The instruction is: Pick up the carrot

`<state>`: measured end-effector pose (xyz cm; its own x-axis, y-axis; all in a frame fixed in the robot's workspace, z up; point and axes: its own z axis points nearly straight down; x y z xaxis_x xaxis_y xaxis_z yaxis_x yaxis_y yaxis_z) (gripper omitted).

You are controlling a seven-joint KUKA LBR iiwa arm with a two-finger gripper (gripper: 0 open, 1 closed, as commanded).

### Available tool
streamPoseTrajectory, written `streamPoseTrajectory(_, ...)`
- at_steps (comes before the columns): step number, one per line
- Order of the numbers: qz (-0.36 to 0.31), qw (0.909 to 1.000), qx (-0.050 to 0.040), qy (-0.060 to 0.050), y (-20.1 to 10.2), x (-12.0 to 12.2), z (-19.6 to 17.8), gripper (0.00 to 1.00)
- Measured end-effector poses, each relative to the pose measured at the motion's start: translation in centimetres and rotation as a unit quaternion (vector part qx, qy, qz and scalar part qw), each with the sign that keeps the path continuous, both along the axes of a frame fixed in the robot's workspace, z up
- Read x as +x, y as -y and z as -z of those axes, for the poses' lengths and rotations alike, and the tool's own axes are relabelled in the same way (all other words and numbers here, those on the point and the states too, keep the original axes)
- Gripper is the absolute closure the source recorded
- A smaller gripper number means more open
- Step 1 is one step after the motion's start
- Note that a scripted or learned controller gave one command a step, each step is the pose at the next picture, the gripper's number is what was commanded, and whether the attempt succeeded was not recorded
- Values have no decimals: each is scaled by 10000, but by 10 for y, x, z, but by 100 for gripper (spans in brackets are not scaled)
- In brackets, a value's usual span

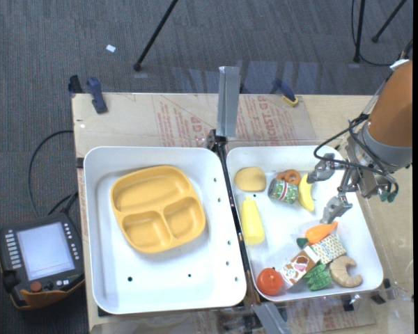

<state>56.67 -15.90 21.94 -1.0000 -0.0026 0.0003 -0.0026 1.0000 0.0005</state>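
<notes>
The carrot [322, 232] is orange with a green top and lies tilted in the right bin [368, 232], near its right side. My gripper [328, 191] hangs just above and behind the carrot, reaching in from the right. It is open: one finger [333, 207] ends close over the carrot's thick end, and the other [321, 172] sits farther back near the banana. Nothing is between the fingers.
The right bin also holds a yellow banana [306, 192], a small can [284, 188], a round bun [250, 179], a corn cob [251, 221], a tomato [270, 281], a snack box [313, 256] and a croissant [345, 271]. A yellow divided plate [158, 207] sits in the left bin [101, 270].
</notes>
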Motion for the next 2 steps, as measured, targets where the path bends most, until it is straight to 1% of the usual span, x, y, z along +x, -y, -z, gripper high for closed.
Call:
streamPoseTrajectory(1, 287, 9996, 14, -30, 26, -52, 133, 0)
streamPoseTrajectory(2, 249, 9997, 15, -1, 23, -49, 121, 100)
